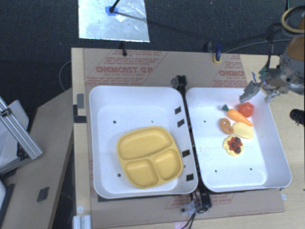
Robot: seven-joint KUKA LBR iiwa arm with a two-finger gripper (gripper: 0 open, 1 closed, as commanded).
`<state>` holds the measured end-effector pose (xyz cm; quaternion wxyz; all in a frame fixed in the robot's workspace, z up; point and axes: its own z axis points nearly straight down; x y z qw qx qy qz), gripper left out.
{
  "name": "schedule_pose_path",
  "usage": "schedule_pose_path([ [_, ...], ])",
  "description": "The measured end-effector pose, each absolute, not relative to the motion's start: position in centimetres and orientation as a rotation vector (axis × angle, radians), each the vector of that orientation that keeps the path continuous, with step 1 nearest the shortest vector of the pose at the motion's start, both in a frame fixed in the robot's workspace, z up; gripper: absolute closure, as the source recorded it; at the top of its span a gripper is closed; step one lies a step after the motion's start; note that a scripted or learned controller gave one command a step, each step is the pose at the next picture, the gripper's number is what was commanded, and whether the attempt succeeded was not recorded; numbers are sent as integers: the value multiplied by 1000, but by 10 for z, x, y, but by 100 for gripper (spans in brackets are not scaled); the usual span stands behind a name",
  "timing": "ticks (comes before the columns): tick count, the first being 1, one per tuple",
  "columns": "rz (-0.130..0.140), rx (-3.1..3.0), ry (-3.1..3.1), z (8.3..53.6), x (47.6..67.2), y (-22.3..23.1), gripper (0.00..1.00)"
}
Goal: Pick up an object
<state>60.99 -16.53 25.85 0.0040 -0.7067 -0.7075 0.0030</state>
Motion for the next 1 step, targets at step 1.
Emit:
schedule_pose_path([
  [1,-1,-2218,-2227,266,612,-165,0],
])
